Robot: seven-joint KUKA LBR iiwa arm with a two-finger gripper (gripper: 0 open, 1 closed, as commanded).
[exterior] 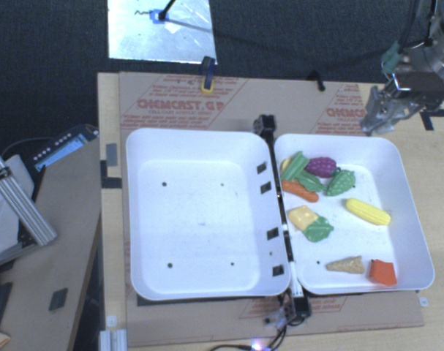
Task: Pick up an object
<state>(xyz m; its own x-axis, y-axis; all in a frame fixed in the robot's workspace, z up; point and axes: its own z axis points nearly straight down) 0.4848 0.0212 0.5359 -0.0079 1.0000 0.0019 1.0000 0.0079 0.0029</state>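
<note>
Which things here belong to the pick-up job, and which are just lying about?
Job:
gripper, above the right bin's far edge
right bin
corn, carrot, grapes, orange block

Lying about:
left bin
yellow clamp
foil sheet

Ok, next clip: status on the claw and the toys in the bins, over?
Claw above right bin's far rim, nothing visibly held. Toy food untouched in right bin: corn cob, purple grapes, carrot. No obstruction over the pile.
</note>
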